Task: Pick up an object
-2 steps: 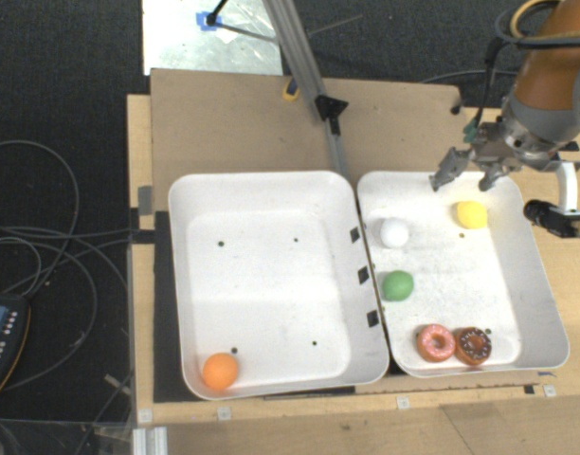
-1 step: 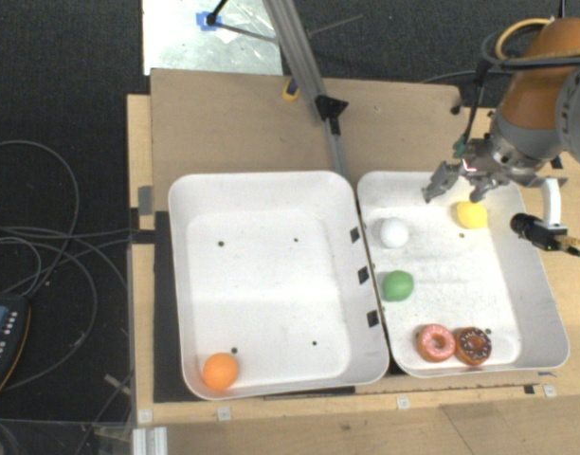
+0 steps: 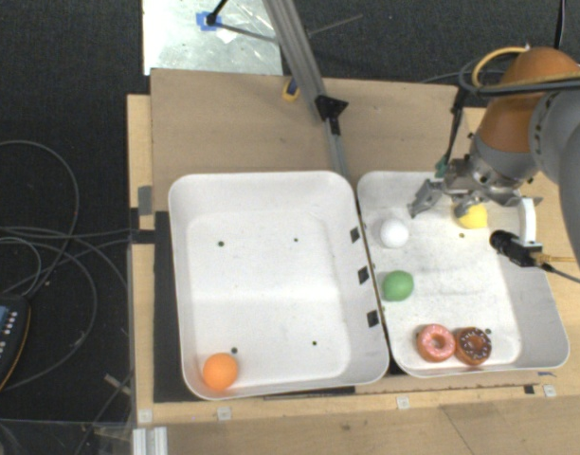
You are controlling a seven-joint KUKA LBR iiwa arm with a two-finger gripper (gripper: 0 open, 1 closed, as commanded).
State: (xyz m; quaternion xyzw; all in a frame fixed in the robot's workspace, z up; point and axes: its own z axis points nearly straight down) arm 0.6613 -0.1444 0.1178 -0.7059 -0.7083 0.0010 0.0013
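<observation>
The right bin (image 3: 546, 320) holds a white ball (image 3: 394, 233), a green ball (image 3: 397, 285), a pink-iced donut (image 3: 436, 342), a chocolate donut (image 3: 474, 346) and a small yellow object (image 3: 474, 217). My gripper (image 3: 444, 203) hangs over the far part of this bin with its fingers spread open. One fingertip (image 3: 419, 205) points toward the white ball and stays clear of it. The yellow object lies just right of the other finger, partly hidden by the wrist. Nothing is between the fingers.
An orange ball (image 3: 220, 371) rests in the near left corner of the left bin (image 3: 186, 254). A grey pole (image 3: 304, 60) slants in from the far side to the gap between the bins. A black cable end (image 3: 510, 245) hangs beside the wrist.
</observation>
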